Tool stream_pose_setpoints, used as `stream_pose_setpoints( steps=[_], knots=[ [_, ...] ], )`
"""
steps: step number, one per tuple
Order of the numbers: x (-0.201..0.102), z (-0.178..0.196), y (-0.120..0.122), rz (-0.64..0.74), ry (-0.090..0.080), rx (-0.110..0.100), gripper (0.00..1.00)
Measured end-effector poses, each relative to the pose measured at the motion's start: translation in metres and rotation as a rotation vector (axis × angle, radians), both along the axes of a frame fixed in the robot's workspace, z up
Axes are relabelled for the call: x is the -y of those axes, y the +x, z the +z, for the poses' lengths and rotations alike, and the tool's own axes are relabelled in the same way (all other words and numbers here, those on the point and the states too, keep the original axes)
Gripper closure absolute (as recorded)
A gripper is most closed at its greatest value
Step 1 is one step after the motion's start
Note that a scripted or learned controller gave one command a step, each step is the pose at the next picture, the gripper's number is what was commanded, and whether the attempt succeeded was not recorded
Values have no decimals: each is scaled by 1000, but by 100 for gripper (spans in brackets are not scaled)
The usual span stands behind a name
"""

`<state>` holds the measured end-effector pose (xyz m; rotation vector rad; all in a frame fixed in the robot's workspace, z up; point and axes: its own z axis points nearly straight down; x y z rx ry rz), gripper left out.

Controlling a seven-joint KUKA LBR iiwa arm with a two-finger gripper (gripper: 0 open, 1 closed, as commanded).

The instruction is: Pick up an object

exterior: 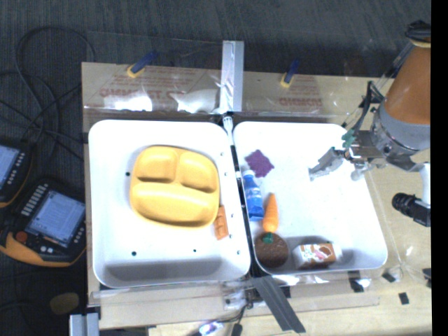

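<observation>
My gripper (338,165) hangs over the upper right part of the right bin (350,215), open, with nothing between its fingers. Left of it a flat purple piece (260,163) lies on the bin floor. Along the bin's left wall a blue and white bottle (253,194) lies beside an orange carrot (270,213). At the front sit a brown round object (271,249) and a small can with a brown and pink label (315,253). All of these lie apart from the gripper.
The left bin (112,257) holds a yellow compartment tray (175,185) and a small orange piece (221,224) against its right wall. A metal divider post (232,75) stands behind the bins. Handheld devices (42,219) lie off the bench at left.
</observation>
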<state>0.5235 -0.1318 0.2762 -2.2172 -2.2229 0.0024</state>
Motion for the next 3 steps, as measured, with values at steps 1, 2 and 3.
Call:
stream_pose_setpoints(
  steps=[1,2,3],
  knots=[
    [-31,-175,-27,240,2,1,0],
    [-31,-167,-27,239,5,-1,100],
    [-116,-93,45,248,0,0,100]
  ],
)
